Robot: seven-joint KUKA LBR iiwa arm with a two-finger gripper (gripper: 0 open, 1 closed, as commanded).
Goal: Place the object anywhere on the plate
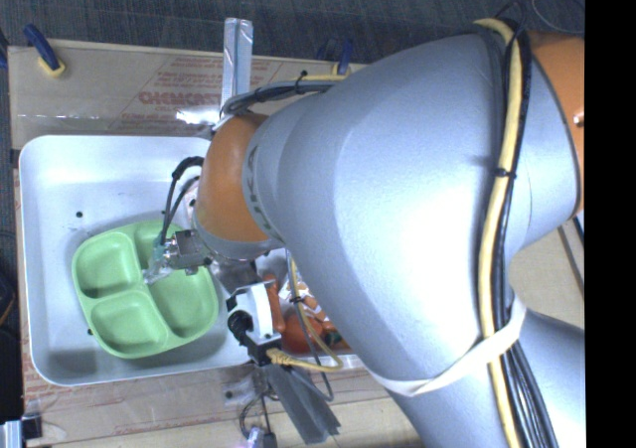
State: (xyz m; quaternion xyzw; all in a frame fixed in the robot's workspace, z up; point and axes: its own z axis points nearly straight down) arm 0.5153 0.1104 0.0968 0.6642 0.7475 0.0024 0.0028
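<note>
Camera view, hand (159,262) over green plate (129,307)

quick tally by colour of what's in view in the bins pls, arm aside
Green: 1, the divided plate in the left bin.
Orange-red: 1, an object partly hidden under the arm, kind unclear.
White: 1, that bin itself.
Total: 3.

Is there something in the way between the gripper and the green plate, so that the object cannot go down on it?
Nothing visible does. The gripper hangs right over the green plate in the left bin, above its compartments. The arm hides the other bin.
</note>
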